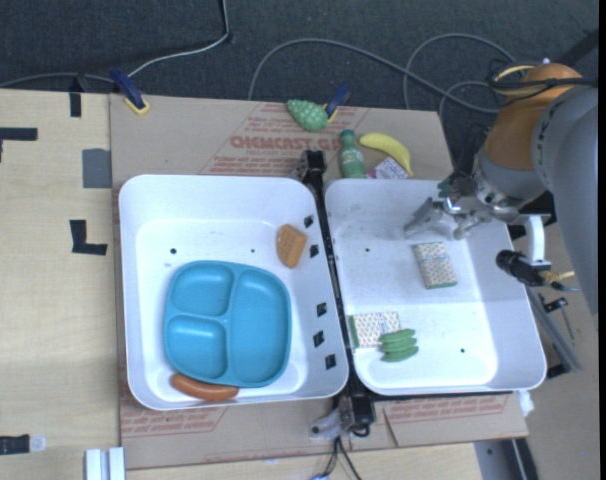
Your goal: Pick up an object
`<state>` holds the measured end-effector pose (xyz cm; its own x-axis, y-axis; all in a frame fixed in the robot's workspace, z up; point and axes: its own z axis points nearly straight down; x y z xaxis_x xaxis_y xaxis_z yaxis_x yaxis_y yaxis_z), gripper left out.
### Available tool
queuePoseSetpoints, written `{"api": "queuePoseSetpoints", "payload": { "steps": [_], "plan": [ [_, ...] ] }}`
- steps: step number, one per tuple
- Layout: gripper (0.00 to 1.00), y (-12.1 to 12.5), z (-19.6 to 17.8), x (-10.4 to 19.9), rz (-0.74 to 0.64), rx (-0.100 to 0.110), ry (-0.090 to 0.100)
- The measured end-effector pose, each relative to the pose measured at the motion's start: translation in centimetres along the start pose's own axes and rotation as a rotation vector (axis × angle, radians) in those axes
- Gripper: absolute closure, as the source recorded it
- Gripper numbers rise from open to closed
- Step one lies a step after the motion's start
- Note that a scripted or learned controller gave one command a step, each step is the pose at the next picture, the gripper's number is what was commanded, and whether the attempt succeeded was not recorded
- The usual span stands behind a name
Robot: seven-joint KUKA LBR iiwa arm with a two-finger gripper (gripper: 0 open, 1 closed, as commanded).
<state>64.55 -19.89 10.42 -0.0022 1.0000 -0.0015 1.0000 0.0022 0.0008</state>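
In the right bin lie a patterned rectangular packet, a flat patterned card and a green pea pod. My gripper hangs over the bin's far part, just above the packet in the view. Its silver fingers are spread open with nothing between them. The left bin holds a blue divided plate, an orange bread piece and an orange sausage.
Behind the bins on the cardboard sit a green bottle, a banana and a green leafy toy. The arm's orange band and grey body stand at the right. Cables run along the back.
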Motion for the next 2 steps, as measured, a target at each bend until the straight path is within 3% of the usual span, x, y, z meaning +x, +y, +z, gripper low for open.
{"api": "queuePoseSetpoints", "payload": {
  "steps": [1, 2],
  "plan": [
    [0.00, -4.50, 1.73, 1.59, 0.002, -0.003, -0.001],
    [1.00, -4.44, 0.74, 1.58, 0.001, -0.003, -0.002]
  ]
}}
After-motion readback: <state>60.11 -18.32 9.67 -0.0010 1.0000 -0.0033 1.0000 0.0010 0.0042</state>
